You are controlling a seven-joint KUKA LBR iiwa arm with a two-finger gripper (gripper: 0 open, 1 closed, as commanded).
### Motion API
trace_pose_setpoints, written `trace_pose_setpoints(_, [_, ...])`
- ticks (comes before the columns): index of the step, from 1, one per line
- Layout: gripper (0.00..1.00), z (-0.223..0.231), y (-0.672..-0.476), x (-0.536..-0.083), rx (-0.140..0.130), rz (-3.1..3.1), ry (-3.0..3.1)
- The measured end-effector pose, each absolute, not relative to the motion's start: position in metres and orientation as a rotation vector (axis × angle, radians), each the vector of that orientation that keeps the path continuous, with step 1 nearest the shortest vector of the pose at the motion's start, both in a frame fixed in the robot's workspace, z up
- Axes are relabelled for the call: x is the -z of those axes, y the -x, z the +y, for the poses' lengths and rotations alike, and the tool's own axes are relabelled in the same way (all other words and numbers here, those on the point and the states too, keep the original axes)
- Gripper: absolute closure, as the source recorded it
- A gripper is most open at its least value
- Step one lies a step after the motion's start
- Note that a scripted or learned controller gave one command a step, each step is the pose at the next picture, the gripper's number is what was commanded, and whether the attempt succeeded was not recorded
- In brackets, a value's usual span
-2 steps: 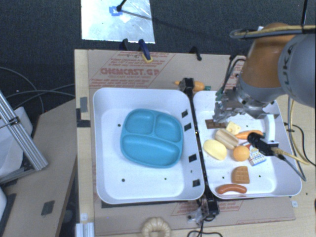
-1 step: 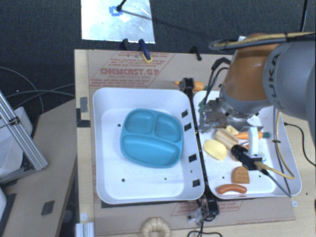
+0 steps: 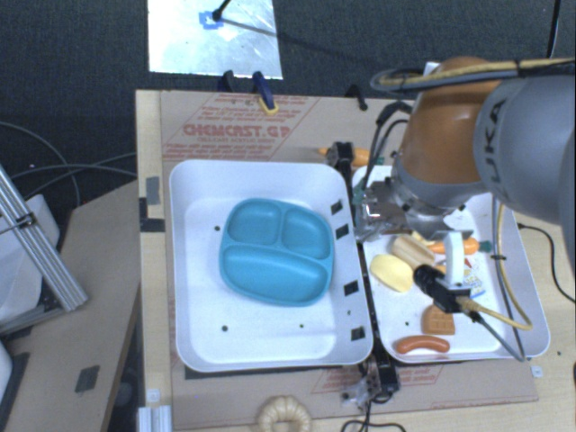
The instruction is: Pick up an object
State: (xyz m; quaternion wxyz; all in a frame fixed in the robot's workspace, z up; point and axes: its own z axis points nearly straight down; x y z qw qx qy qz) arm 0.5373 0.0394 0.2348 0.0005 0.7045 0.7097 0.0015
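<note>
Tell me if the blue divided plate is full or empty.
Empty. All three compartments of the blue plate show bare blue; the food pieces lie in the right bin.

Even bright light, soft shadows, slightly grainy, mild blur

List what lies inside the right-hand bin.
Right bin: a pale yellow lump, a tan stick, a brown biscuit-like piece, a red sausage. The arm covers the bin's far part, hiding whatever lies there.
</note>
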Motion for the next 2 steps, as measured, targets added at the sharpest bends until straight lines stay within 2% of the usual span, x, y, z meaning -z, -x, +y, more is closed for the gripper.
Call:
trace_pose_setpoints(1, [1.0,0.036,-0.537,-0.233,-0.002,2.224,-2.219])
trace_pose_setpoints(2, [1.0,0.042,-0.527,-0.229,0.0,2.226,-2.217])
